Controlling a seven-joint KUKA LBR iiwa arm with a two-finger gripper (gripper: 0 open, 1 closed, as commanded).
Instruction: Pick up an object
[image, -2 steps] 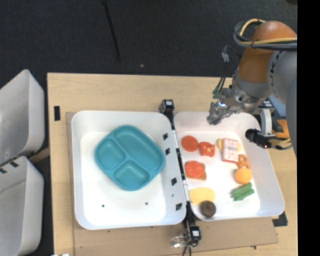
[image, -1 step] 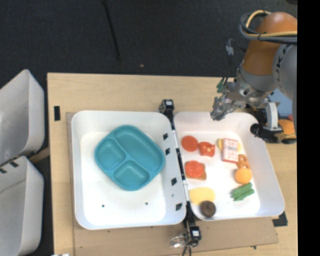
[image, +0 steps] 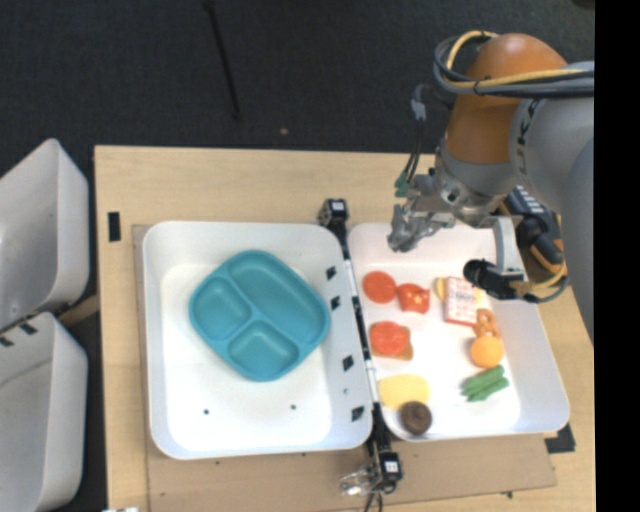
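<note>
While the grey arm (image: 520, 110) reaches in from the right, its end effector (image: 405, 235) hangs over the far left corner of the right bin (image: 540, 395), with nothing visible between its fingers; whether they are apart or together cannot be told. Just below it lie a round red piece (image: 379, 287) and a small red piece (image: 413, 297) side by side. Nearer the front sit an orange-red piece (image: 391, 341), a yellow piece (image: 403, 389) and a brown doughnut (image: 415, 417). To the right lie a pink box (image: 459, 301), an orange fruit (image: 486, 351) and green beans (image: 484, 384). The left bin (image: 175, 420) on the table (image: 120, 190) holds a teal divided tray (image: 258, 314).
</note>
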